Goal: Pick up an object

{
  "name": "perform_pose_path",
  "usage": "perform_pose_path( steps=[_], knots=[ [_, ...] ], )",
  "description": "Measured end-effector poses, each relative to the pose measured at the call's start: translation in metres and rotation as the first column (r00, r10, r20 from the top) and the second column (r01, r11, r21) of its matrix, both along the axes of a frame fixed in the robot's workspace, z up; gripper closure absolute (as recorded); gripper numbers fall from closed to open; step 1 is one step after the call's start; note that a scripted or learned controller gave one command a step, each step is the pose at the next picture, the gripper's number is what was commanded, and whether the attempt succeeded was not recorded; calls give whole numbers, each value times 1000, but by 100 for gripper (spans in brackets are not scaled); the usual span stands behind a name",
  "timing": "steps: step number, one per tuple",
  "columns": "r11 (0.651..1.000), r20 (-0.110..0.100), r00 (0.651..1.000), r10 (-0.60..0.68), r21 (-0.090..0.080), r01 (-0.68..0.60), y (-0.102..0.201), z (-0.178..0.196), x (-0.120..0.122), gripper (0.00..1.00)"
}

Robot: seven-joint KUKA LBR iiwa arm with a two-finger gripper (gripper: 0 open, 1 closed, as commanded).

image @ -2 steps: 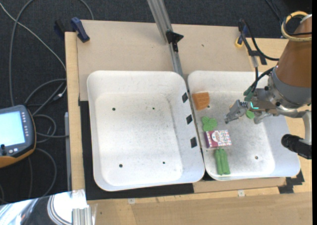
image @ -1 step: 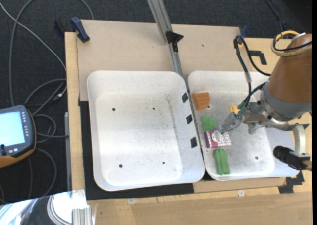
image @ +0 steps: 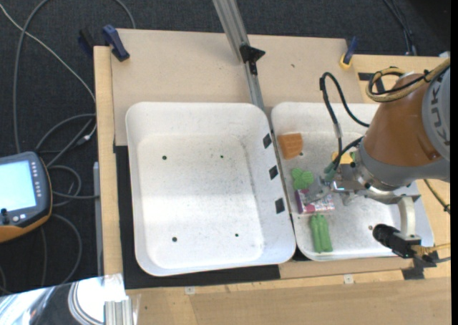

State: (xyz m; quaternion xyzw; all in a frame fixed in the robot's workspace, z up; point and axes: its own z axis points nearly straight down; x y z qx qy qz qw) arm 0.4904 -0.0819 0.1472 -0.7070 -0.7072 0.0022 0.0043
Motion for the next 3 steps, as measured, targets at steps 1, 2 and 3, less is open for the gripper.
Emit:
perform_pose_path(
  steps=[1,2,3],
  knots=[
    [1000,1,1000,-1,0,1,1,-53,-2,0],
    [1000,9,1000,-1,-1,1,1,-39,0,100],
    [1000,16,1000,1,-4,-1,0,25,3,100]
  ],
)
